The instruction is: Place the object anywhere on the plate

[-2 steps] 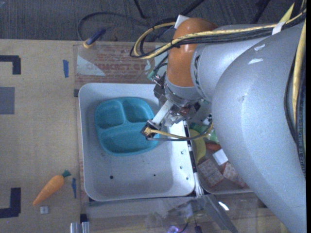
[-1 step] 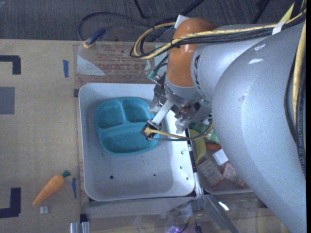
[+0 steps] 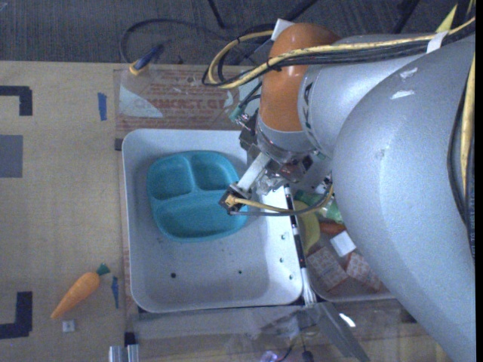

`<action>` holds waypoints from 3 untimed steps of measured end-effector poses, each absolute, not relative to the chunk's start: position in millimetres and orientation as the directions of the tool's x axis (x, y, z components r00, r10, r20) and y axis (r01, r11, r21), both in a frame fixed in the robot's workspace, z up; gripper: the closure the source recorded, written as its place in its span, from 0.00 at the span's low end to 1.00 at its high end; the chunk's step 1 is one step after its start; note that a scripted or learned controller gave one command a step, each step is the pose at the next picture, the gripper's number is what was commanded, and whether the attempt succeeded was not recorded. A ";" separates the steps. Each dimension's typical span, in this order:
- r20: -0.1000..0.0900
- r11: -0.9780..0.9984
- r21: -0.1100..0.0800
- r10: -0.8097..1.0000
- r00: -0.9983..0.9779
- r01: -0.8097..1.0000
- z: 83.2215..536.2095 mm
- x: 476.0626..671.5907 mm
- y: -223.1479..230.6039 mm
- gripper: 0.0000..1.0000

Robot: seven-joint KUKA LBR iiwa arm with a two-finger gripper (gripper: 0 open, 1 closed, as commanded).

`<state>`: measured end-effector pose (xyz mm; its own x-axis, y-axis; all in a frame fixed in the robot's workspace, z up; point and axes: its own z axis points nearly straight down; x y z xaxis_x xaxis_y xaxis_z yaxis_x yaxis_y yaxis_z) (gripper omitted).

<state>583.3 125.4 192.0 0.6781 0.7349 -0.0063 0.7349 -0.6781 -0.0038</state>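
Your end effector (image 3: 283,178) hangs over the inner right side of the left bin (image 3: 130,202), close to the wall it shares with the right bin (image 3: 355,296). The wrist hides it, so you cannot tell whether it is open or closed, or whether it carries anything.

The blue plate (image 3: 189,194) lies flat in the left bin, and its right rim sits just beside the end effector, toward the view's left. That is the relation to watch: judging from here, a short shift leftward would put you over the plate's compartments.

As for the object, the candidates you can see are a few packets (image 3: 336,266) in the right bin, below the arm, and a toy carrot (image 3: 75,292) on the surface outside both bins, well apart from you.
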 end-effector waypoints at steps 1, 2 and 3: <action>-0.007 -0.678 -0.004 0.735 0.678 0.735 191.9 583.2 125.5 0.00; -0.010 -0.677 -0.006 0.736 0.677 0.736 199.1 584.0 125.9 1.00; -0.011 -0.677 -0.006 0.736 0.677 0.736 199.0 584.0 126.0 0.00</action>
